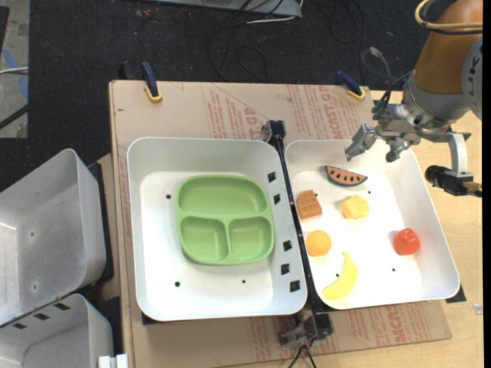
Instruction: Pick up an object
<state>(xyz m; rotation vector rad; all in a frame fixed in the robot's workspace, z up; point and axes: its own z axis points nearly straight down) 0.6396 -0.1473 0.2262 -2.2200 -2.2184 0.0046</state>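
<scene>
The right bin (430, 205) holds a watermelon slice (344, 176) near its back, a brown waffle-like square (308, 204), a yellow cube (354, 206), an orange ball (318, 242), a red piece (406, 241) and a banana (342, 277). My gripper (376, 147) hangs over the bin's back edge, up and to the right of the watermelon slice. Its two fingers are spread apart, with nothing between them.
The left bin (149, 205) holds a green divided tray (225, 219). A black divider (285, 205) runs between the bins. Yellow clamps (152, 87) hold the cardboard base at the back. Grey containers (38, 236) stand at the far left.
</scene>
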